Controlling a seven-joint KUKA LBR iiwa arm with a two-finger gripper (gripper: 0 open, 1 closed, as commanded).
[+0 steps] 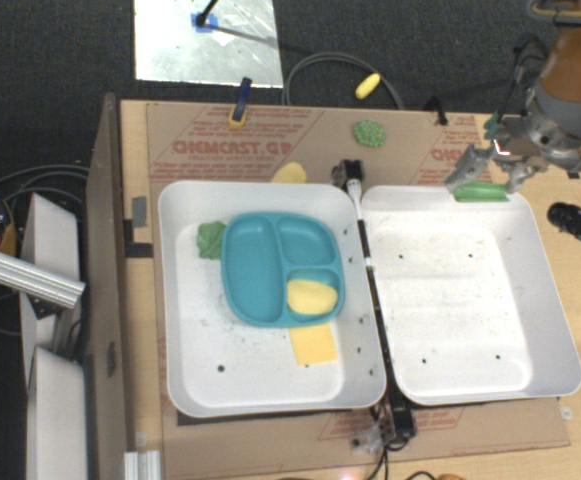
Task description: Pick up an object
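My gripper (491, 175) hangs over the far right corner of the right bin (470, 368), its two grey fingers spread apart and open. Just below the fingertips lies a flat green piece (481, 194) on the bin's far rim; it is not between the fingers. In the left bin (185, 368) sits a blue divided plate (265, 268) with a yellow lump (312, 296) in its small compartment. A yellow square slab (315, 345) lies in front of the plate. At the plate's left edge rests a green leafy piece (211, 238).
On the cardboard behind the bins are a green bumpy item (370, 133), a yellow piece (290, 174) at the left bin's far rim, and a blue and yellow clamp (240, 103). A black divider (365, 248) runs between the bins. A yellow item (368, 86) lies on the floor.
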